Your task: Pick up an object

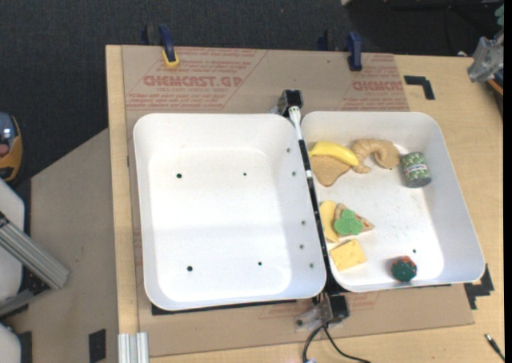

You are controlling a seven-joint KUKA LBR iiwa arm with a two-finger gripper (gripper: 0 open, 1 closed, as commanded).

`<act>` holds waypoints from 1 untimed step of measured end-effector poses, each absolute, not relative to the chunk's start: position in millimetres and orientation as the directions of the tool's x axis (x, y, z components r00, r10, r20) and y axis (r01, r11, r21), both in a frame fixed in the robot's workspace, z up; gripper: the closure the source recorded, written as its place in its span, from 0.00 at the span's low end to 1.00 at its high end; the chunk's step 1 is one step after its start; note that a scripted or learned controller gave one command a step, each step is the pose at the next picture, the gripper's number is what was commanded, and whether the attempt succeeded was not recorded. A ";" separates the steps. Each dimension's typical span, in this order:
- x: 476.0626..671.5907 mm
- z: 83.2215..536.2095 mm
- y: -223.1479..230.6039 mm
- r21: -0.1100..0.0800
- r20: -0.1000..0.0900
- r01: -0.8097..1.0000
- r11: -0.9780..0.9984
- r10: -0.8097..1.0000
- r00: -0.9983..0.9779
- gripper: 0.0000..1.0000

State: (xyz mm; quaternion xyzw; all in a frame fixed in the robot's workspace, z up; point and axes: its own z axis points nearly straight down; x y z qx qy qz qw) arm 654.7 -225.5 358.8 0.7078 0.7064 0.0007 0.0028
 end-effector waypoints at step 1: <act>666.7 298.2 -199.5 -0.003 0.000 1.000 0.002 1.000 -0.002 1.00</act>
